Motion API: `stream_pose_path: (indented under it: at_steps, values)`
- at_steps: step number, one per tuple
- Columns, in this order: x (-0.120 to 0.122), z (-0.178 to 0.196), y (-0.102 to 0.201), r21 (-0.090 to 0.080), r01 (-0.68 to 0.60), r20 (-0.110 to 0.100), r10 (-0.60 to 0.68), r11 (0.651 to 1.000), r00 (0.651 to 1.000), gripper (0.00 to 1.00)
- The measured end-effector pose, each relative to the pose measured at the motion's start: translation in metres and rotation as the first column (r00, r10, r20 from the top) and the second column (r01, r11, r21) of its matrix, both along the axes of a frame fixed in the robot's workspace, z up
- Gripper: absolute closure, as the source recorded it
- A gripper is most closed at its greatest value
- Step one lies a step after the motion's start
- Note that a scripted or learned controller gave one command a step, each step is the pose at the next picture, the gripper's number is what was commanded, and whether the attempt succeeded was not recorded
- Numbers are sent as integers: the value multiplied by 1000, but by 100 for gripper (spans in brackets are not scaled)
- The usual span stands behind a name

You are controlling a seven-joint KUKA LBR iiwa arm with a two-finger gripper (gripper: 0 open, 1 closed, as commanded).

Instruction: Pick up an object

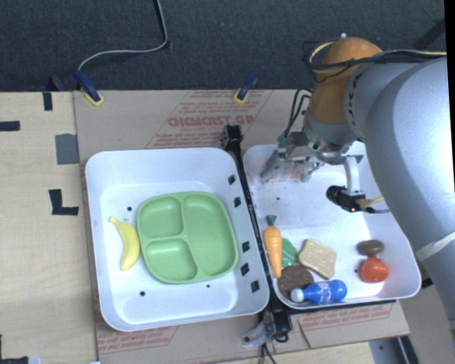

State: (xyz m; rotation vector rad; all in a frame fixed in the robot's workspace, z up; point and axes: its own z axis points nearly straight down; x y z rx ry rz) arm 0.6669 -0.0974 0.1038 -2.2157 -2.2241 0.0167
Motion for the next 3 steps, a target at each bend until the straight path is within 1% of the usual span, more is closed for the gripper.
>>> stream_pose_path:
  at_steps: [1,3]
  values:
    - [0,-19,1,4,4,-1,-4,1000,1000,0]
    - [0,-19,1,4,4,-1,-4,1000,1000,0]
